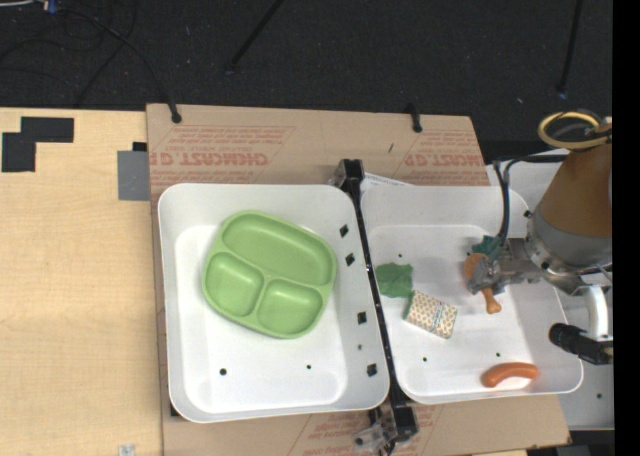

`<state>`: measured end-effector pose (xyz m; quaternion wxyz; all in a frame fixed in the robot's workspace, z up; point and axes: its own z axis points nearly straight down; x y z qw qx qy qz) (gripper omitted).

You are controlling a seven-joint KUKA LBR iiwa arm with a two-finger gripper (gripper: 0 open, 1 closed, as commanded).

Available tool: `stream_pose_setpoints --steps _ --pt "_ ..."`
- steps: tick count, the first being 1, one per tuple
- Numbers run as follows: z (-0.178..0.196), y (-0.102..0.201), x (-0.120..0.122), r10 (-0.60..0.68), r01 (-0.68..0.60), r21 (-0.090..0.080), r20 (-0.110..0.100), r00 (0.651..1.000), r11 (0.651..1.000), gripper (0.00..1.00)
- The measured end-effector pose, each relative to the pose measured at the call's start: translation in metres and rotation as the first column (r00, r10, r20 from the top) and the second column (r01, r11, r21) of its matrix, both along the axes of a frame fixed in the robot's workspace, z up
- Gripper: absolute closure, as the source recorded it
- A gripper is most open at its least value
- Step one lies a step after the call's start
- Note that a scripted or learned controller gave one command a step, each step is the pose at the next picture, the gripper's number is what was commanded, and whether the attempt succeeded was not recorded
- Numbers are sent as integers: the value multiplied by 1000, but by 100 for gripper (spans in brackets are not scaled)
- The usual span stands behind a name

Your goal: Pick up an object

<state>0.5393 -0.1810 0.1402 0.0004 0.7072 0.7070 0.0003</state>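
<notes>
The right bin holds a crumpled green object near its left wall. A white block with a speckled pattern lies just right of and below it. An orange sausage-shaped object rests by the bin's front right corner. My gripper is low over the right side of this bin, to the right of the patterned block and apart from it. A small orange piece and a teal piece show right at the gripper; I cannot tell whether they are loose objects or parts of it.
A light green divided plate lies in the left bin. A black divider runs between the bins. The arm's orange band stands over the right bin's right rim. Brown cardboard backs both bins.
</notes>
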Motion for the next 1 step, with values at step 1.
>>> stream_pose_setpoints --steps 1 --pt "43 -3 3 1 -1 0 1 1000 1000 100"
